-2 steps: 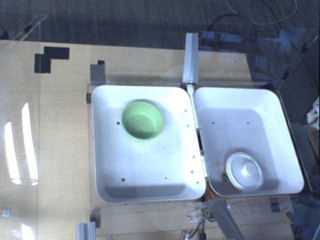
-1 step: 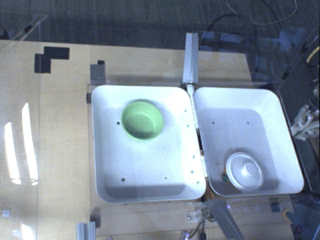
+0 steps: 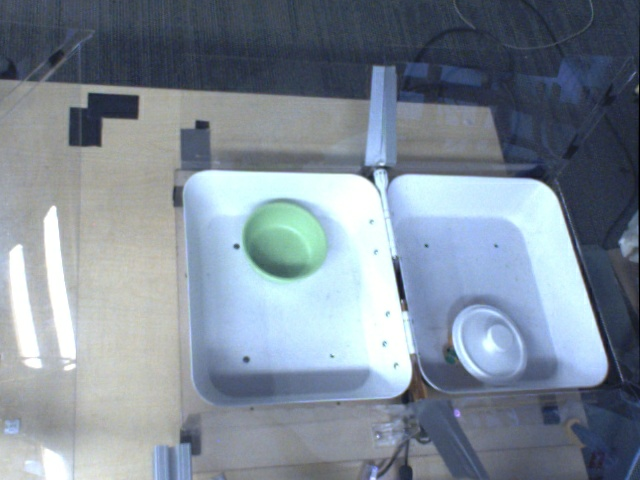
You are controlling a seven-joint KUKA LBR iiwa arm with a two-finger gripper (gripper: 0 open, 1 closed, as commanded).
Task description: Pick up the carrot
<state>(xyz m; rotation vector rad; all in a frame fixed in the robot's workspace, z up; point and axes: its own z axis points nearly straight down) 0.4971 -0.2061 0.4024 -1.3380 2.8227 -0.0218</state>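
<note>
pale, whitish sliver at the right border, blurred and cut off by the frame, set against darker grey-blue shapes. too small and soft to tell whether arm casing or something else. cannot make out colour bands, cables, screws or markings on it at this size.

Left bin: green bowl upper centre of bin; floor below and right of it open. Right bin: white bowl lower centre, near front wall; upper half of floor open. Grey post stands above divide between bins, at top centre.
</note>
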